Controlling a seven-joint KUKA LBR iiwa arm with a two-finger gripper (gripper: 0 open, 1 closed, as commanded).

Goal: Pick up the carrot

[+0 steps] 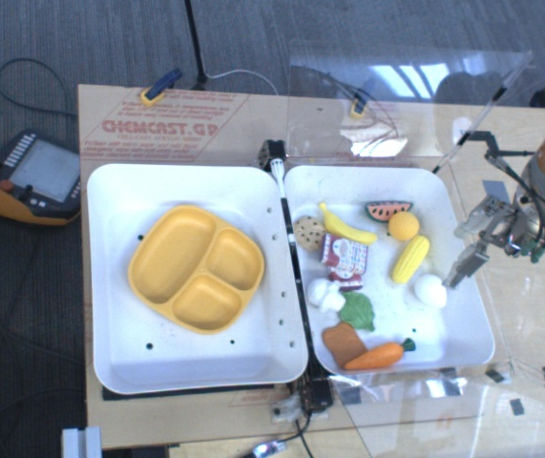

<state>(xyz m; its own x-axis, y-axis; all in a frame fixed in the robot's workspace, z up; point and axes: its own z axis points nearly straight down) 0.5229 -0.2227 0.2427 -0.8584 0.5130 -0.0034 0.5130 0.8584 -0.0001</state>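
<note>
Orange carrot [374, 356] lies untouched in the right bin [463, 337]; the gripper [470, 252], fingers spread, must reach down to it.

Brown bench [172, 127] with red lettering holds two white bins side by side: left bin [110, 351], right bin [463, 337]. Blue-yellow clamp [160, 85] at the back left edge, clear plastic sheet [396, 103] over the right part

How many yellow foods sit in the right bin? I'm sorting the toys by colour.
2: a banana lying near the bin's middle toward the far wall, and a corn cob just right of it, below the orange ball. None seems hidden.
</note>
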